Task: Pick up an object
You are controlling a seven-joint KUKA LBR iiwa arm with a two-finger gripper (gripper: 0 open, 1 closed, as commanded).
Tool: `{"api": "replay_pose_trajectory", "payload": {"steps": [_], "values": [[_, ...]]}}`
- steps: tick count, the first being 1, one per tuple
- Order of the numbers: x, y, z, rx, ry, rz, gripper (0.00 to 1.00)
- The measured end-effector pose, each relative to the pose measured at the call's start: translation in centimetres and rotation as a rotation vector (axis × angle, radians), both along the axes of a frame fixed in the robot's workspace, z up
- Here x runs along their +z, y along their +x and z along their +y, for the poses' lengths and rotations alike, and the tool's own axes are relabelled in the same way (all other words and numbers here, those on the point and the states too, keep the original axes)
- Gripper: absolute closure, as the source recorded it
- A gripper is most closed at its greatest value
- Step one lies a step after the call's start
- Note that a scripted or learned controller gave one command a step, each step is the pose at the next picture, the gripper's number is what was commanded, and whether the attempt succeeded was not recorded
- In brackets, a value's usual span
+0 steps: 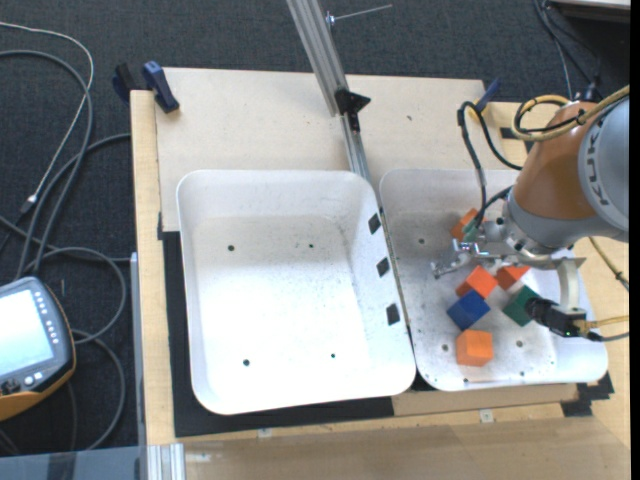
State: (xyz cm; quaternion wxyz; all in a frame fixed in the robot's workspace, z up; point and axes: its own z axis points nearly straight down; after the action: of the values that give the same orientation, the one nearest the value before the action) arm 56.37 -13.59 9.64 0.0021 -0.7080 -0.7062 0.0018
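You'll find the gripper (462,260) low in the right bin (420,348), its metal fingers pointing toward that bin's left wall, though you cannot tell from here whether they are spread or closed, and no object shows between them. Just behind it, at the wrist, an orange piece (466,222) peeks out near the bin's far side. Right beside the fingers, on the near side, sits an orange block (479,283), with a small red block (513,276) just to its right. A blue block (467,310) touches the orange one on its near side, and a dark green block (520,310) lies beside the red one. Another orange cube (475,347) rests alone nearer the bin's front edge. The grey arm (575,183) with its orange band comes in over the bin's right edge. The left bin (200,268) stands beside it on the bench (250,118).
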Motion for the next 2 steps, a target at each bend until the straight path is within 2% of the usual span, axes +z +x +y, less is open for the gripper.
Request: {"api": "replay_pose_trajectory", "payload": {"steps": [1,2], "values": [[0.7,-7.9,2.2,0.001,0.003,-0.022,0.0],[0.3,-7.2,4.4,0.005,-0.001,-0.007,0.0]]}}
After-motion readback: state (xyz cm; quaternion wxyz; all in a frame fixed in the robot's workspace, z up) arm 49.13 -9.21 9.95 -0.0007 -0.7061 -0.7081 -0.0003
